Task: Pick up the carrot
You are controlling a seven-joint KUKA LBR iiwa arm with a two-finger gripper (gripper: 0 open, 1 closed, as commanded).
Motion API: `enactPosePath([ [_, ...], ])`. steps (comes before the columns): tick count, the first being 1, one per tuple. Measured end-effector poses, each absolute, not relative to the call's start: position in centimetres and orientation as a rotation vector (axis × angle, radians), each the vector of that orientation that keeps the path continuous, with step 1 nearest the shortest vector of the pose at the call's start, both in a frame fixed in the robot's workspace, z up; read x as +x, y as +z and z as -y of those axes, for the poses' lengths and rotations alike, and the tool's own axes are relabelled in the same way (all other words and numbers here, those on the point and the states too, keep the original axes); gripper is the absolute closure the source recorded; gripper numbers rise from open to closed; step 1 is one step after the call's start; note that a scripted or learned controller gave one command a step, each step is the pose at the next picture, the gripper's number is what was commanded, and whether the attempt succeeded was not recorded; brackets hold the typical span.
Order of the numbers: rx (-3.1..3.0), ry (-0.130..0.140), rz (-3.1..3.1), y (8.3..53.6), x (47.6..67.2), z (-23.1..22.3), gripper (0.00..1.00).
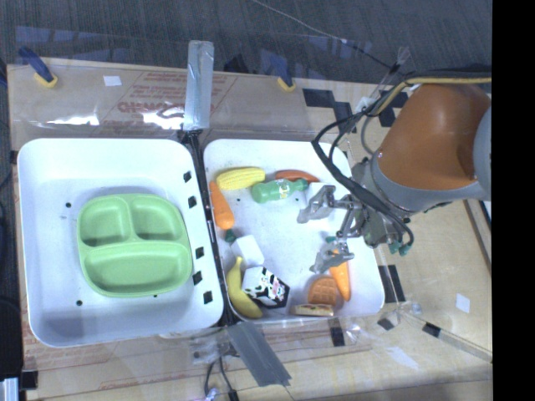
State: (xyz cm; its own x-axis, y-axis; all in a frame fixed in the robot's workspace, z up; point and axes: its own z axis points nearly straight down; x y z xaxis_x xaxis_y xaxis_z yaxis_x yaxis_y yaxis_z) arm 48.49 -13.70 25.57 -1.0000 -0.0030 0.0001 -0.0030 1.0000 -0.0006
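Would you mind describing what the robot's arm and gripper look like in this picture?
The arm enters from the right as a bulky rounded body, with a broad orange band above a grey wrist section. Black cables loop out from its left side, and thinner yellowish wires run along the top. The gripper is bare silvery metal, built of small angular parts, with a bit of teal showing near its base.

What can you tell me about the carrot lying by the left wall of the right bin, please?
The carrot is a smooth orange toy, plastic by its look, tapered, lying flat and lengthwise along the left wall of the right bin. One end points toward the corn cob, the other toward a small white block. It seems to rest against the wall. The gripper is well apart from it, across the bin.
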Motion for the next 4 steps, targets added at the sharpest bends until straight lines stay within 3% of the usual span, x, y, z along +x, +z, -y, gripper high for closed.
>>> enactPosePath([
  [1,-0.348,-0.001,3.118,16.9,50.1,18.3,0.00],
  [2,-0.136,0.001,3.140,9.2,50.4,21.0,0.00],
  [3,-0.121,0.002,3.143,10.3,50.7,20.8,1.00],
  [4,-0.120,0.002,3.143,10.3,50.7,20.8,0.00],
])
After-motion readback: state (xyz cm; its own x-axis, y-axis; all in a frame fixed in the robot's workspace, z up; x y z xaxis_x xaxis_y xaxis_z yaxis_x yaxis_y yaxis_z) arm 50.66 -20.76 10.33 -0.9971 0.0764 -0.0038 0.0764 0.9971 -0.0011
